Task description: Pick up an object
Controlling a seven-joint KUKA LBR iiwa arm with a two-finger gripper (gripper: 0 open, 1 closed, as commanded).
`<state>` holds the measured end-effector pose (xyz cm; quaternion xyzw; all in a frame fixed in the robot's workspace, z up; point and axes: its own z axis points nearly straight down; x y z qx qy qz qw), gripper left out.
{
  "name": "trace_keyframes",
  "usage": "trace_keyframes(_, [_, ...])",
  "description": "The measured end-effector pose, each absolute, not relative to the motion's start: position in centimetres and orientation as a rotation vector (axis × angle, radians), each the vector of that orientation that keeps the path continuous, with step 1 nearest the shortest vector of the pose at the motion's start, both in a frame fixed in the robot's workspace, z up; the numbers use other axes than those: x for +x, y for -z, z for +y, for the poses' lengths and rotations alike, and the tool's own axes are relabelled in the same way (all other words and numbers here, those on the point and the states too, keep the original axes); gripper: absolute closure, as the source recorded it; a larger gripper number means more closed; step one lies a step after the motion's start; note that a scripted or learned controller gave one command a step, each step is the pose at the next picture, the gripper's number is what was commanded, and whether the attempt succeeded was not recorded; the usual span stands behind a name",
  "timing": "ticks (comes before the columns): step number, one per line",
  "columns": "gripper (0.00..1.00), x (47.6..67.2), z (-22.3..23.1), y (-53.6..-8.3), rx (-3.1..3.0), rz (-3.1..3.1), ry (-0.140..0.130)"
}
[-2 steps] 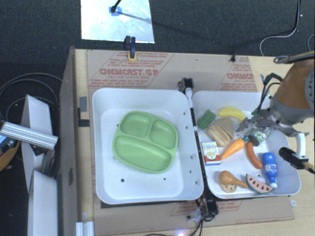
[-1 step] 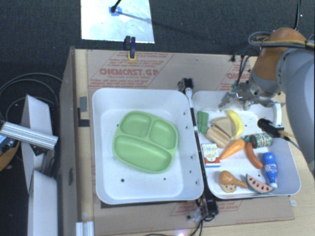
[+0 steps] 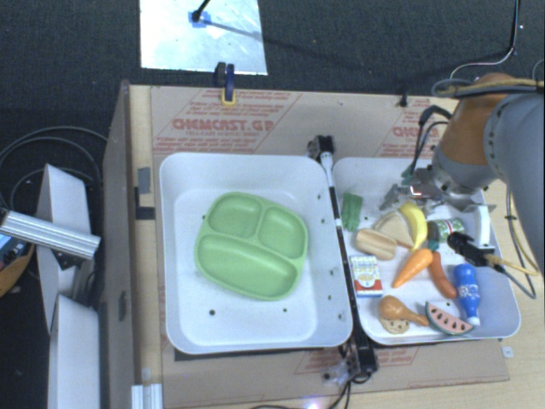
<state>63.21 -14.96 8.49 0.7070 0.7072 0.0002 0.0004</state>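
Banana [image 3: 415,225] lies upright-curved, long axis near-vertical; gripper [image 3: 407,192] jaw state unclear.

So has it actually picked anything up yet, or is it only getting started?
Nothing looks picked up yet. The toys, among them the banana, carrot and blue bottle, all lie in the right bin. The gripper is low over that bin's far end, near the banana; whether it has closed on anything is unclear. Gripping and lifting one toy are left. The green tray sits in the left bin.

yellow banana [image 3: 415,225] lying curved just below the fingers [image 3: 400,194], orange carrot [image 3: 413,266] tilted further down beside it
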Motion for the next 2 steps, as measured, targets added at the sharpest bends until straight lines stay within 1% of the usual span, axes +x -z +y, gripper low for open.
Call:
trace_keyframes(1, [1.00, 63.5, -15.0, -9.6, 2.213, 2.222, -0.005])
trace_keyframes(2, [1.00, 61.5, -7.7, -19.0, 2.208, 2.230, -0.009])
